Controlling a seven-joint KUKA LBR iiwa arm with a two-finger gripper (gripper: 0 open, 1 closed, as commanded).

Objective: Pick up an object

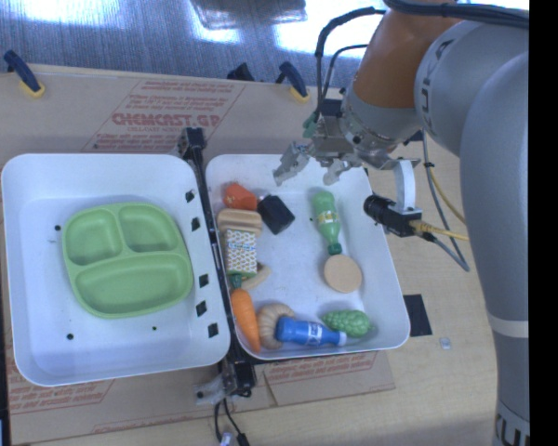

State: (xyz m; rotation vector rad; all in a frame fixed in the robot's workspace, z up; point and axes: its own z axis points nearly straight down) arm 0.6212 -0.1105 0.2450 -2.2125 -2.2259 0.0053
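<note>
Grey and orange-banded, the arm hangs its pincer [314, 163], fingers spread wide and empty, over the right bin [387, 277] at twelve o'clock, where a descent risks glancing off the green bottle [326, 217] or snagging the black block [275, 214] beside it.

- Smooth, rounded grey arm casing [488, 147] with an orange band [400, 54] above the wrist.
- Black cables [353, 21] loop over the wrist; yellowish wires [444, 233] trail beside it.
- Silvery metal two-finger gripper [312, 163] under a cluttered wrist mount.
</note>
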